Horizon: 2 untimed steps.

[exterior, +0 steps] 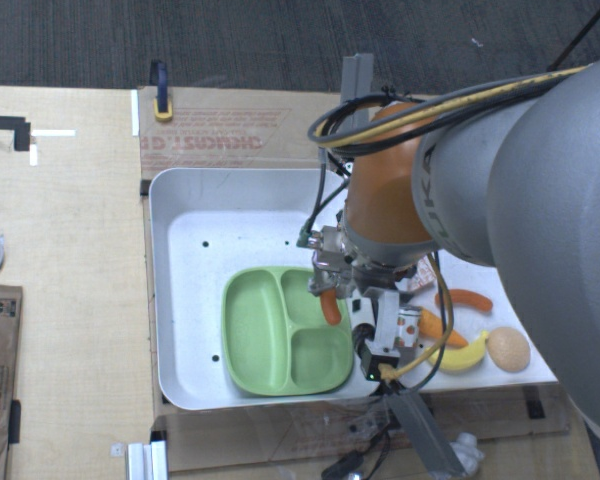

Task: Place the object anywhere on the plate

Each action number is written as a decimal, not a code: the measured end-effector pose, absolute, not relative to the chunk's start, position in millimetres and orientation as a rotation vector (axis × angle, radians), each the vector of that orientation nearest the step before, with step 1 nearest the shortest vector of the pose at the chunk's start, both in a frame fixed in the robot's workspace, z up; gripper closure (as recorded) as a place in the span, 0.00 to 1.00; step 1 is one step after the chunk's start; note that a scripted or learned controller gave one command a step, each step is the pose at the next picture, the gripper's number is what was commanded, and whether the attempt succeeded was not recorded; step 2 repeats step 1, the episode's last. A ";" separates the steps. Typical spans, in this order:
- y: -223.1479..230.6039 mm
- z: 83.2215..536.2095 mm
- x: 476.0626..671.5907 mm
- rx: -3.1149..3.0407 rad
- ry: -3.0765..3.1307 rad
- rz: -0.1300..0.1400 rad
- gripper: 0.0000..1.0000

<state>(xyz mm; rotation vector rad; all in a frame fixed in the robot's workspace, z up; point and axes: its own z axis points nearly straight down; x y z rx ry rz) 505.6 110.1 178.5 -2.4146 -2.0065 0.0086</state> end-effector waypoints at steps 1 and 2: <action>109.7 178.6 505.7 -2.415 -2.006 0.008 0.00; 109.7 178.6 505.7 -2.415 -2.006 0.008 0.00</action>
